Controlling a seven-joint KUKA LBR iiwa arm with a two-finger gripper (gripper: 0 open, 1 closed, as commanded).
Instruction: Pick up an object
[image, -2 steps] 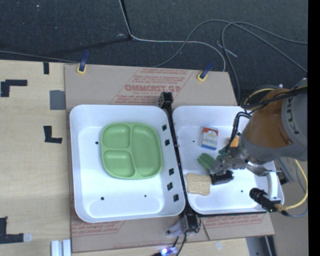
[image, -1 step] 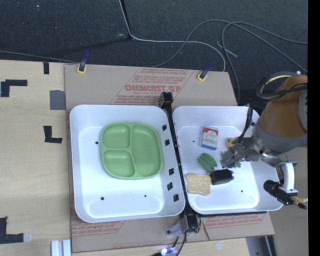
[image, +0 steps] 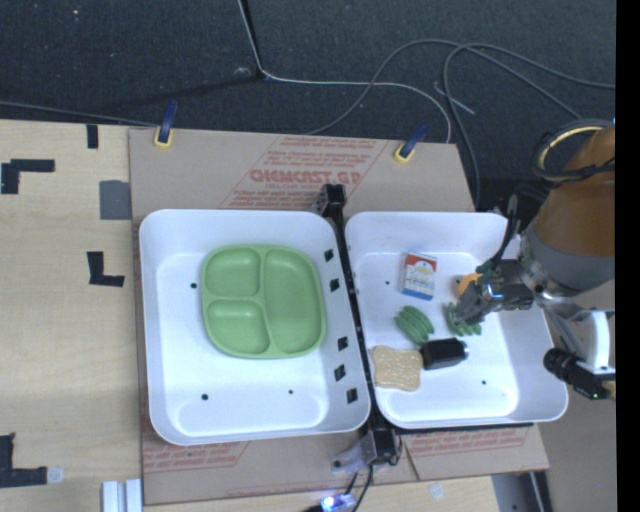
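At three o'clock in the right bin (image: 520, 395), the gripper (image: 470, 303) hangs over a small green object (image: 462, 322), probably light and soft, best pinched across its middle; jaws' state unreadable.

two white bins (image: 160, 330), one green divided plate (image: 264, 300), and five small items (image: 420, 276) in the right bin.

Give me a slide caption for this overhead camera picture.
Robot gripper hovers over small items in the right bin; green plate sits left.
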